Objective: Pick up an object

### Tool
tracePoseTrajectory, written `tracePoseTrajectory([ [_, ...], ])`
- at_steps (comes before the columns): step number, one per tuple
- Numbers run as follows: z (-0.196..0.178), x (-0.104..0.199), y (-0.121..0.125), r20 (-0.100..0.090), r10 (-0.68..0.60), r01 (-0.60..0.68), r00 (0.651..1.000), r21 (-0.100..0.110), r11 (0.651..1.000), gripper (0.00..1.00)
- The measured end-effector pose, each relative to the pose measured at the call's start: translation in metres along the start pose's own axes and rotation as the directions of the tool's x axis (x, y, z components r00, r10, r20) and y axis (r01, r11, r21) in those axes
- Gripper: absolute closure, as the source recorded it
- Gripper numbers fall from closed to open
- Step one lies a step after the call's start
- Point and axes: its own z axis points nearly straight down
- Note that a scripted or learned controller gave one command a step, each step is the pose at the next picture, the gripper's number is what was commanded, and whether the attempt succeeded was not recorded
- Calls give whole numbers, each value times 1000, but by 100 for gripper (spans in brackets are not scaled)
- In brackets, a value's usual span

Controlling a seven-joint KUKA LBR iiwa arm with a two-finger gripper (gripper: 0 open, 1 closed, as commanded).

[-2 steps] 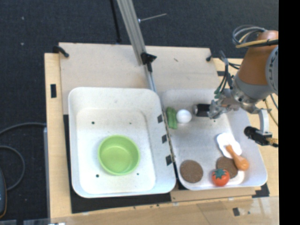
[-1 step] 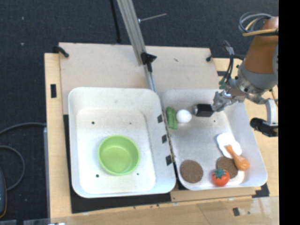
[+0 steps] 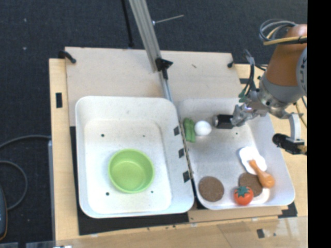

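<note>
Bins: you have two shallow white bins side by side, the left bin (image 3: 93, 112) in the centre-left of the frame and the right bin (image 3: 227, 154) in the centre-right.
Left bin contents: you can count one item, a green bowl (image 3: 131, 170), upright, in the lower middle of that bin.
Right bin contents, upper left corner: one white ball (image 3: 202, 128), touching one green piece (image 3: 189, 129) that lies against the bin's left wall.
Right bin contents, lower edge: two brown discs, the first brown disc (image 3: 211, 188) at lower left, the second brown disc (image 3: 250, 181) to its right and partly covered; one red tomato (image 3: 243, 195) just in front of the second disc.
Right bin contents, right side: one white piece (image 3: 252, 158) with one orange carrot-like piece (image 3: 262, 174) lying across it at a slant.
Total loose items: you count eight across both bins.
Arm: it enters from the upper right of the frame, the orange band uppermost.
Gripper: the gripper (image 3: 223, 121) sits low over the upper part of the right bin, pointing left, just right of the white ball.
Claw state: you cannot tell from this view whether it is released or clenched; nothing can be seen between its tips.
Pole: one grey metal pole (image 3: 147, 30) slants down from the top centre to the gap between the bins.
</note>
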Motion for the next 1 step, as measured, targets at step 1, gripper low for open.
tracePoseTrajectory([
  [1, -9, 60, -11, -3, -7, 7, 1000, -3, 1000, 100],
])
